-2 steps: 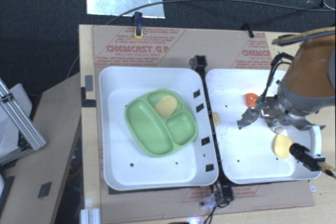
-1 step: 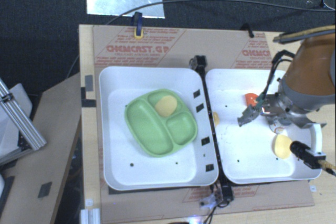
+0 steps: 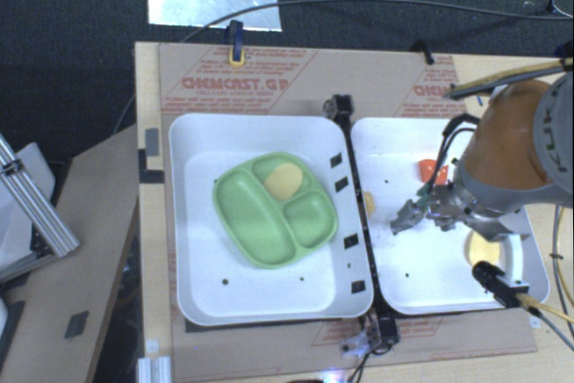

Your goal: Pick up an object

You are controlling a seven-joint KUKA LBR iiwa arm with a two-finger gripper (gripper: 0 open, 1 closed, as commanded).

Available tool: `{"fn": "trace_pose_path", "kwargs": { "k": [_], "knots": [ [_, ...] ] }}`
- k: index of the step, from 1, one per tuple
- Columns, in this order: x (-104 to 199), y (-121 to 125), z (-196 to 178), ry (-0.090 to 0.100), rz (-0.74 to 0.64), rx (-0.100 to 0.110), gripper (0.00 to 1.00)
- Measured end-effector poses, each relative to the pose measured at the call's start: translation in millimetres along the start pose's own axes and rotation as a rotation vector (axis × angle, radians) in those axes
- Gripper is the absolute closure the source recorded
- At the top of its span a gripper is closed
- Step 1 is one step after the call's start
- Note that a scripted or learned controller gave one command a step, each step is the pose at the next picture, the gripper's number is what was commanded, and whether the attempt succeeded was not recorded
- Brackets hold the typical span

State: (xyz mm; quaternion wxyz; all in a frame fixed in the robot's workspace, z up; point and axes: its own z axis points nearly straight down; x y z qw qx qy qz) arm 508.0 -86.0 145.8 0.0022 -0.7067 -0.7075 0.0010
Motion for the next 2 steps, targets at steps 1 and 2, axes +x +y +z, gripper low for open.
{"fn": "trace_pose_path", "kwargs": {
  "k": [1, 2],
  "knots": [
    [-10, -1, 50, -0.001, 0.001, -0.001, 0.0],
    [-10, -1, 62, -0.001, 0.001, -0.004, 0.0]
  ]
}}
